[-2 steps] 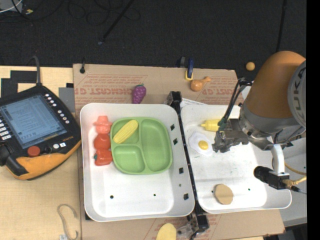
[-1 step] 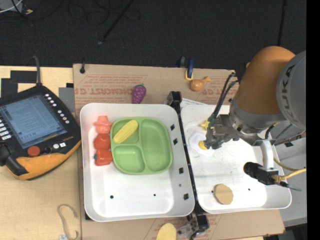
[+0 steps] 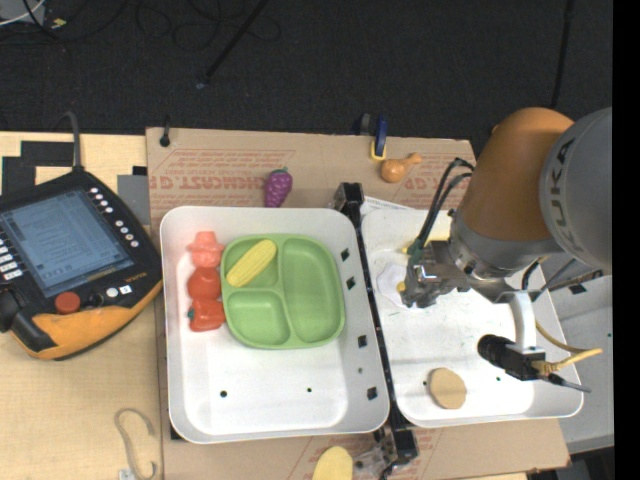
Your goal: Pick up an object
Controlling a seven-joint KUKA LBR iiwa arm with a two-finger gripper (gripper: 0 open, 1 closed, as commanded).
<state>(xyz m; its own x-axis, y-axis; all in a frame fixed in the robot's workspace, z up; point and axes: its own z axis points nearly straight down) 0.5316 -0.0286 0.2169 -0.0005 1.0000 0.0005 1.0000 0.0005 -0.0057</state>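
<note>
We are looking down on a bench where, at the far left, a teach pendant point(image 3: 70, 258) with a yellow-orange casing is lying beside the left bin point(image 3: 250, 398). In that bin a red and pink toy figure point(image 3: 204, 283) is lying just beside a green divided plate point(image 3: 300, 308), and a yellow corn cob point(image 3: 249, 262) is resting in the plate's upper left compartment. A purple bunch of grapes point(image 3: 278, 186) is sitting on the cardboard point(image 3: 220, 173) behind this bin, and a yellow fruit point(image 3: 333, 462) is sitting in front of the bins. Further right, an orange gourd-shaped toy point(image 3: 398, 167) is lying on the cardboard behind the right bin point(image 3: 420, 353). The gripper point(image 3: 416, 290) is hanging over that bin's left half; we are not able to tell how far open it is, or whether it has hold of anything. A tan oval piece point(image 3: 447, 388) is lying on the bin floor near the front wall, apart from the gripper. The grey and orange arm point(image 3: 530, 198) is reaching in from the right.
</note>
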